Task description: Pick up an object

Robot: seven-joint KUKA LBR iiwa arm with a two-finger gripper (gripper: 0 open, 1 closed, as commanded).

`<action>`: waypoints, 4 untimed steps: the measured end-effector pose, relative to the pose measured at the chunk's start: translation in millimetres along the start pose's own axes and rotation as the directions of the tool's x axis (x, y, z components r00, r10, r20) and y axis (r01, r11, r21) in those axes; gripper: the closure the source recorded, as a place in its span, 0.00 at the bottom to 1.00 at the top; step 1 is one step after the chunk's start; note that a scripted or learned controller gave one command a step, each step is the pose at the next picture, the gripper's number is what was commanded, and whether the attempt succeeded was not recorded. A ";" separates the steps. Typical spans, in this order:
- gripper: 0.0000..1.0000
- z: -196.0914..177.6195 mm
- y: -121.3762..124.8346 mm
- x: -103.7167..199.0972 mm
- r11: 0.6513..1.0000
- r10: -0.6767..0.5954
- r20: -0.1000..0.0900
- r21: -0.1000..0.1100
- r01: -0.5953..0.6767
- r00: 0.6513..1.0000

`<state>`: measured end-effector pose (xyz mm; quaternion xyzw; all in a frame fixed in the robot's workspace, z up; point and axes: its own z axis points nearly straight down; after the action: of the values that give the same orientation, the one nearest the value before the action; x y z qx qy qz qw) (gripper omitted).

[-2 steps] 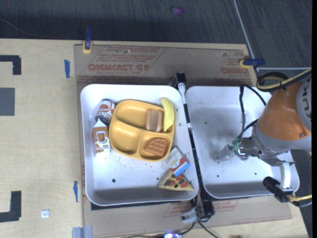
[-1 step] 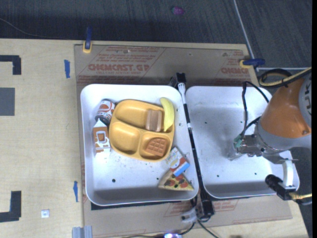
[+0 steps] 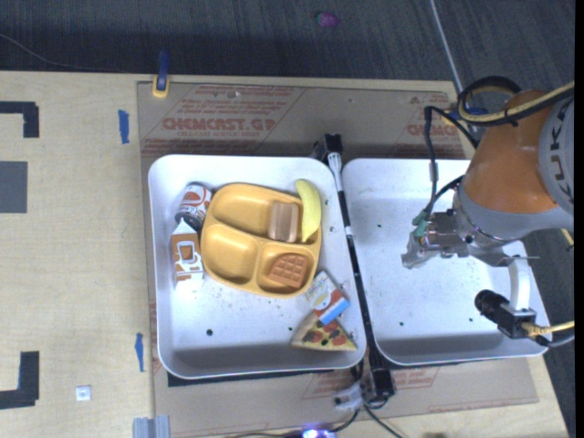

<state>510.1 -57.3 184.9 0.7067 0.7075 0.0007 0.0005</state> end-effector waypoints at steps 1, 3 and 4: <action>0.00 0.1 -0.2 -0.3 1.000 0.001 0.000 0.000 -0.001 1.000; 0.00 89.8 -30.9 -44.9 1.000 0.002 0.000 0.001 -0.002 1.000; 1.00 80.0 -30.0 -45.0 1.000 0.003 0.002 -0.003 -0.003 1.000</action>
<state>480.3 -102.2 104.9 0.7077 0.7065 0.0010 0.0021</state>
